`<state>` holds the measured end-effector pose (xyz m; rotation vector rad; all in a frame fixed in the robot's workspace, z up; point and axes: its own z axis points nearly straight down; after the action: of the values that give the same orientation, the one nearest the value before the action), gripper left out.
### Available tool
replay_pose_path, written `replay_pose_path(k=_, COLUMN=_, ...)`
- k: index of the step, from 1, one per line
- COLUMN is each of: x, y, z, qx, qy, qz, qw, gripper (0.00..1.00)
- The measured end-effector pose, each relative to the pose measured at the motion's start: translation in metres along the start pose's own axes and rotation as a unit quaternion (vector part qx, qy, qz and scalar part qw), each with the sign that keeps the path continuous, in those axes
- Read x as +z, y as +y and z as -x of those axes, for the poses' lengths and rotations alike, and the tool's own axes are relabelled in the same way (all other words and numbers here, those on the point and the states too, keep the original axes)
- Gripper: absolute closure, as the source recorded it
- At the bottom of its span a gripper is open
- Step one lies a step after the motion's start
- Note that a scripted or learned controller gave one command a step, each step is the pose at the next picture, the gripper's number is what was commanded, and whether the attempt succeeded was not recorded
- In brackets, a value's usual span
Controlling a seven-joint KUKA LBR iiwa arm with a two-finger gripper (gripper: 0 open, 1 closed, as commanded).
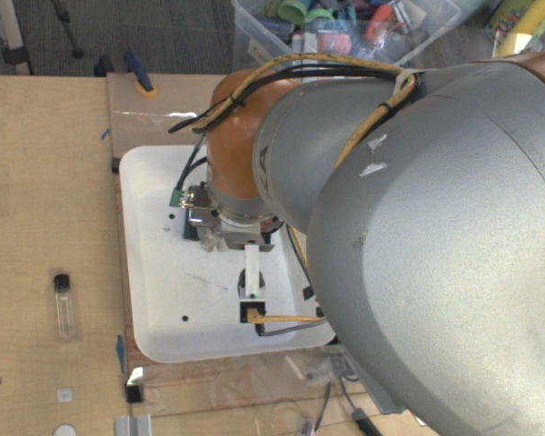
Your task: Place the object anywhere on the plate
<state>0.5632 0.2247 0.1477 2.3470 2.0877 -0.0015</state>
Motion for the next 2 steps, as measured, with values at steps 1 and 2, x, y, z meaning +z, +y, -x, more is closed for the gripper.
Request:
replay_pose_path(k=1, x=0.057, y=-0.059, z=0.008, qx=0.085, qy=0.004, qz=0.006, qw=0.9964, gripper=1.00)
replay_pose_path(k=2, x=0.056, y=-0.076, z=0.010, qx=-0.358, qy=0.001, qz=0.010, qw=0.9335, gripper=1.00)
